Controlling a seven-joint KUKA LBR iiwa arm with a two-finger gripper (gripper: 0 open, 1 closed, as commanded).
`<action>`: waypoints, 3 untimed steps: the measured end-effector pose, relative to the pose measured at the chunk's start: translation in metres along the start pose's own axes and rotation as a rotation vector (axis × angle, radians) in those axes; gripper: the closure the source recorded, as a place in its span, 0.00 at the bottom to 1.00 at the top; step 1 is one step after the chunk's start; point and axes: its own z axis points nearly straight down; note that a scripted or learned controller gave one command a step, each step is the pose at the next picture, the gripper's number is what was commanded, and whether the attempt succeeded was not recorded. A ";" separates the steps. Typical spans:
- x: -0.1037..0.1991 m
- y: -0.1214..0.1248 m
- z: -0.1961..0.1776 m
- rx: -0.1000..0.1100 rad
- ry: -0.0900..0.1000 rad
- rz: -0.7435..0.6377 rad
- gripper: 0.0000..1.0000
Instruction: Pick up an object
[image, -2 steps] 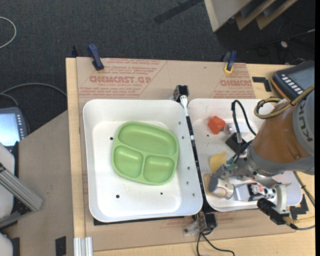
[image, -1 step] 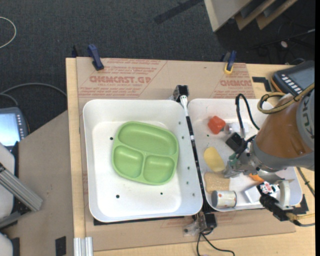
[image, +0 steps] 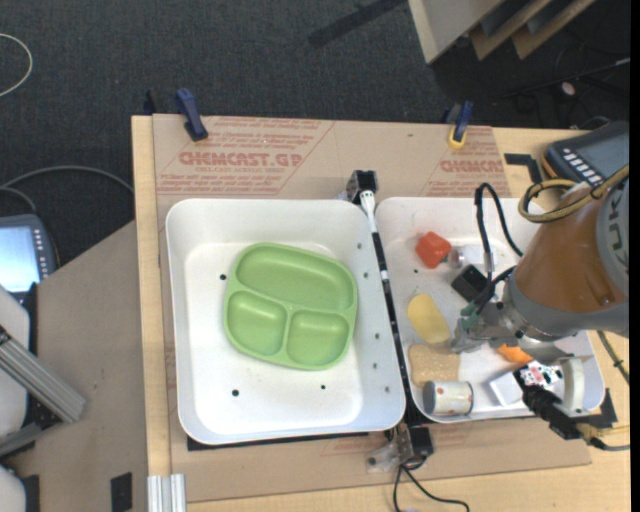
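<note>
Orange-banded arm (image: 575, 262) hangs over the right bin (image: 400, 215), its gripper (image: 472, 332) low, finger state unreadable, just right of the yellow object (image: 427, 316), whose long axis runs up-down.

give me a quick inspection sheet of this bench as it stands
surface: wooden bench with red print, bearing a left white shallow bin and a right white shallow bin
job's things: in the right bin, an orange-red block, a pale yellow oblong piece, a tan flat sponge-like square, a white cylinder cup on its side
clutter: green three-compartment plastic plate in the left bin
grippers: claw low over the right bin beside the yellow piece; grip cannot be judged
cables: black cable looping by the arm
surroundings: blue clamp and yellow clamp at the bench's far edge; dark carpet
</note>
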 end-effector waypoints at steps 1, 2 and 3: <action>0.000 0.000 -0.010 -0.002 -0.001 0.000 1.00; 0.067 -0.002 -0.082 0.002 0.002 -0.010 1.00; 0.063 -0.002 -0.088 0.006 0.000 -0.002 1.00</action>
